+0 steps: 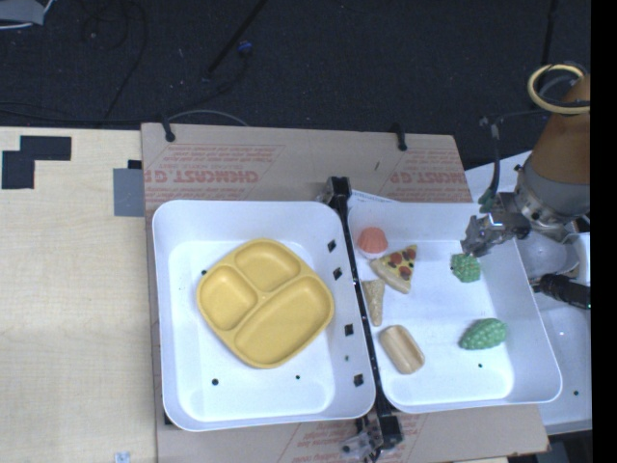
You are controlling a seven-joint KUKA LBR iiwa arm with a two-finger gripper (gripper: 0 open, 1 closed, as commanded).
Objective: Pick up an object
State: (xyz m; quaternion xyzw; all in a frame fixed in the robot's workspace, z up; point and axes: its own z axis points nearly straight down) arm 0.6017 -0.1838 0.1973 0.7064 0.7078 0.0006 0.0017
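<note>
The gripper [479,239] hangs just above the small green toy [466,268] in the right bin [540,379], its grip state unclear, so descending and closing probably comes next.

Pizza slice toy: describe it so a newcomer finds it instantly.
Look in the right white bin, near its upper left corner beside the divider. Just below the pink round piece lies the pizza slice. It is the only triangle with red and dark toppings; the wedge beside it is plain.

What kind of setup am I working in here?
Probably a robotics lab bench for pick tests: two white bins clamped on a cardboard sheet, toy food such as a pizza slice, a yellow divided plate, loose cables behind.
</note>
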